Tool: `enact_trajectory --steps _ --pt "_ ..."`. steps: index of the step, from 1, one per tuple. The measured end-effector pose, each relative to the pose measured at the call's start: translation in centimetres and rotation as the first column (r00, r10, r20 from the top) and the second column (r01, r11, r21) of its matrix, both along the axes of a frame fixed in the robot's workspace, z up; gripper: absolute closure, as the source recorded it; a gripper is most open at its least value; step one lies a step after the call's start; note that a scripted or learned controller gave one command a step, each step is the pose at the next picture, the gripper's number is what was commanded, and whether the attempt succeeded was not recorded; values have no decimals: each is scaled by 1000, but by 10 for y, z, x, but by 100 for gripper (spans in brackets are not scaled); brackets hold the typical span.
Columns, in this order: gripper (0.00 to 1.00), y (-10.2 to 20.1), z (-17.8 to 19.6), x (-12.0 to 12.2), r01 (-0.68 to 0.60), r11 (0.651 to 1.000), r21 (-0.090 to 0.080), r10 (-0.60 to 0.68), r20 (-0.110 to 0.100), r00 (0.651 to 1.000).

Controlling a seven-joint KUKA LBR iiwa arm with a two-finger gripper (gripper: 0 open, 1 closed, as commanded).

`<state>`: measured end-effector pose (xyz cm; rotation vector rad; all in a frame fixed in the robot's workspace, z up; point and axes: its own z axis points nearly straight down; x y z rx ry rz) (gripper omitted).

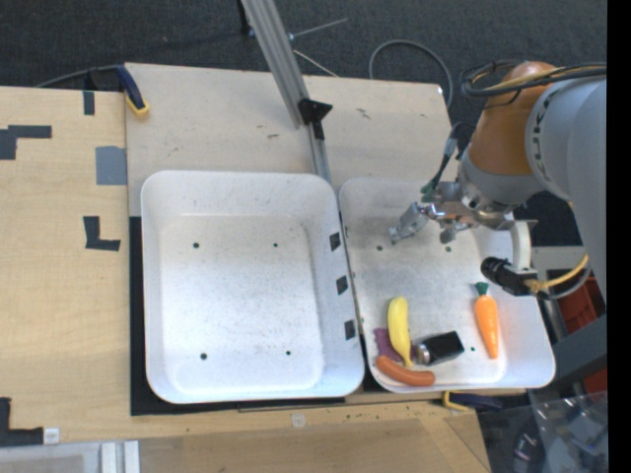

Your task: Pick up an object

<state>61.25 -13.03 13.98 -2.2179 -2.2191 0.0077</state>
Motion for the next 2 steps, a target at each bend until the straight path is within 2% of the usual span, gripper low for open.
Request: enact_trajectory --steps 1,2 --pt "100 1 13 1 -2 1000 0 2 4 1000" --pt "100 0 56 0 -1 1000 0 1 9 1000"
